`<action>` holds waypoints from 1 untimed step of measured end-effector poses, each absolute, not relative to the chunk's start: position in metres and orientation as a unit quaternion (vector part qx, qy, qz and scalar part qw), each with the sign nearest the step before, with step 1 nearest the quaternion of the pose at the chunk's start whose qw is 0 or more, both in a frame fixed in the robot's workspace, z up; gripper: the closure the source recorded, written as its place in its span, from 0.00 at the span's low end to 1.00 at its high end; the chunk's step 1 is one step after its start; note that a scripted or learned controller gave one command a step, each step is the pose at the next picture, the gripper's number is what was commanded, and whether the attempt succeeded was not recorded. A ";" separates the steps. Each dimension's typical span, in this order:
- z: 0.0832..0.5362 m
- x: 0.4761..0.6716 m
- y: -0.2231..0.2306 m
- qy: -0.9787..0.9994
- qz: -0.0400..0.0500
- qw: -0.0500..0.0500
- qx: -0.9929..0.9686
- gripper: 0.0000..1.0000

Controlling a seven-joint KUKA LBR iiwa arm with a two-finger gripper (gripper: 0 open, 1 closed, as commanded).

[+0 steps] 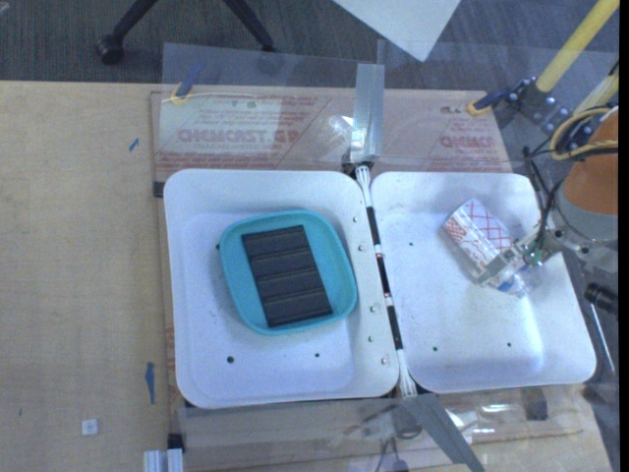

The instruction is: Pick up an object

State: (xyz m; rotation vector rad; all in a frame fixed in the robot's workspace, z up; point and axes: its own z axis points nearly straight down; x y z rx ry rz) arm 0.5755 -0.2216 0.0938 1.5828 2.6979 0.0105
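Note:
A small packet with a red and white pattern (474,234) lies tilted in the right bin (462,342), towards its far right. My gripper (508,268) reaches in from the right and is low over the packet's lower right end, touching or nearly touching it. The arm's orange band (596,180) is at the right edge. In the left bin (197,362) a teal dish (236,283) lies flat with a black ribbed block (286,274) on it.
A metal divider strip (381,283) runs between the two bins. Yellow tubing and cables (575,42) hang at the back right near the arm. Taped plastic sheeting (256,131) lies behind the bins. Bare white floor fills the near part of the right bin.

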 end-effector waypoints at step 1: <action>0.105 0.577 -0.223 0.862 0.004 0.010 0.507 1.00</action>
